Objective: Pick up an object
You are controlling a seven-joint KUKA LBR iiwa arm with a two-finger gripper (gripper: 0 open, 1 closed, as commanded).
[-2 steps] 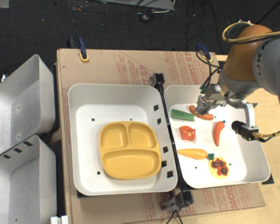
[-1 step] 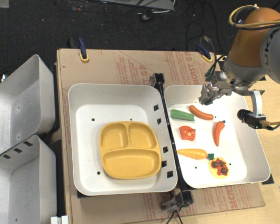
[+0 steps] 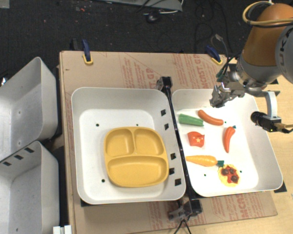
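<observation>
The right bin point(image 3: 263, 165) holds several toy foods: a green piece point(image 3: 191, 120), an orange-red sausage point(image 3: 210, 117), a red piece point(image 3: 196, 139), a red chili pepper point(image 3: 228, 138), an orange carrot point(image 3: 202, 160) and a yellow piece with red topping point(image 3: 229, 174). My gripper point(image 3: 218, 99) hangs above the bin's far part, just up and right of the sausage. Nothing shows between its fingers, and their spacing is not clear.
A yellow compartment tray point(image 3: 135, 156) lies in the left bin point(image 3: 88, 130). Two white containers point(image 3: 19, 130) stand off the bench at the left. A black divider point(image 3: 172, 126) runs between the bins. Clamps point(image 3: 87, 52) hold the board's far edge.
</observation>
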